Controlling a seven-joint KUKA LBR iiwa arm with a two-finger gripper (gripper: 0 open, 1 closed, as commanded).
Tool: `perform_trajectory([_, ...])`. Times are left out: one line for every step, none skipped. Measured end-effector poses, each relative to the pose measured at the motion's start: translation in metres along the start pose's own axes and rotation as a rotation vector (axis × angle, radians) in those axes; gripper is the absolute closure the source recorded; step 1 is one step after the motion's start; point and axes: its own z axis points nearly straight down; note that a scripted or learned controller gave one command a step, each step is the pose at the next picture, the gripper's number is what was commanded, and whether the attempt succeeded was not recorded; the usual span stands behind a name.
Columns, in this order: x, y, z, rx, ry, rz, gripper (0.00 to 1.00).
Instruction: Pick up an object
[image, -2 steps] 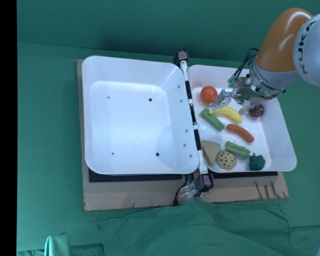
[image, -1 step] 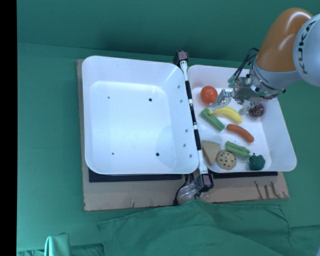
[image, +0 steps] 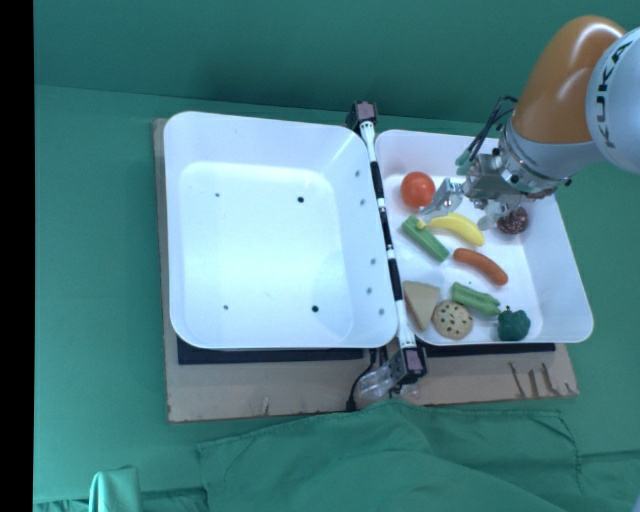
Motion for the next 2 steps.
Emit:
perform_trajectory([0.0,0.0,0.0,0.0,0.0,0.0,0.0])
perform_trajectory([0.0,0.0,0.0,0.0,0.0,0.0,0.0])
